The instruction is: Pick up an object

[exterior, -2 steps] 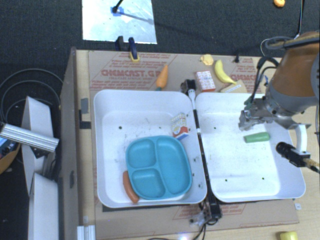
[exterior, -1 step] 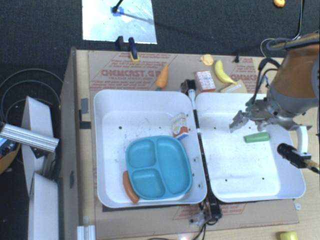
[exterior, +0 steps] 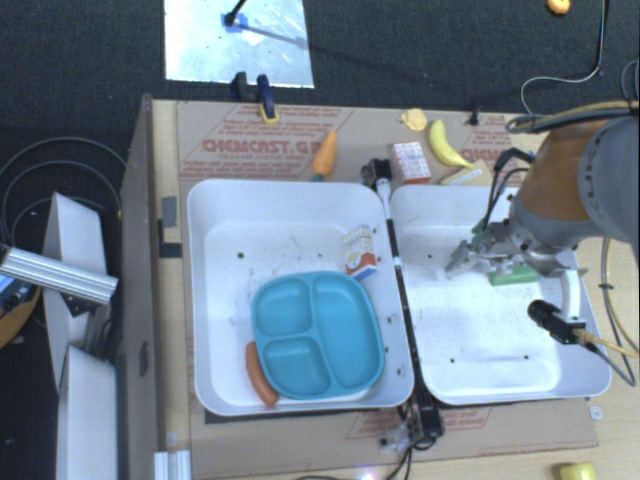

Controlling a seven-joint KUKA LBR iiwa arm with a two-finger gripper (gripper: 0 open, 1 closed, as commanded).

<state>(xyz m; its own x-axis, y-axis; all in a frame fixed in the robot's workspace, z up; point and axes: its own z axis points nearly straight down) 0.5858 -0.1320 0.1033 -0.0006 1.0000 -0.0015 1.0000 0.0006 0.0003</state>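
Green is what we notice first: a small flat green block lies in the right bin, near its upper right part, just under the gripper. Its long axis runs roughly left to right across the view, along the bin's width. The grey arm with its orange band reaches in from the right, and the metal fingers sit low over the bin floor just beside the block's left end; we cannot tell whether they are parted or closed, nor whether they touch the block.

In the left bin we see a blue divided plate, an orange sausage beside its lower left edge, and a small carton above it. Both bins rest on a cardboard sheet, where a banana and a carrot lie beyond the bins. Dark carpet surrounds the bench.
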